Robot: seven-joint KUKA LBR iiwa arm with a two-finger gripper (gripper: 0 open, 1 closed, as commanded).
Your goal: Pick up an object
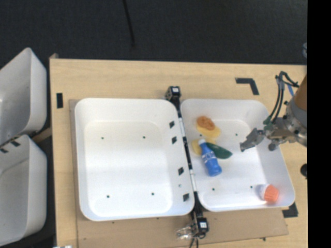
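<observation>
While poised over the right bin point(279, 161): the gripper point(261, 141) is seen spread apart, nothing held.
Bottle: a blue bottle point(210, 160) is laid among other small items.

We see a light wooden bench point(129, 79) set against a dark floor point(181, 19). On it lie two shallow white bins side by side: the left bin point(83, 138) and the right bin point(279, 164), their inner walls touching along a seam fitted with small black clips point(182, 138). A black clamp point(173, 92) sits at the far end of that seam (a similar fitting point(199, 225) sits at the near end). A black corner marking point(248, 84) shows on the bench beyond the right bin. At the left edge we see two white containers point(20, 138).
</observation>
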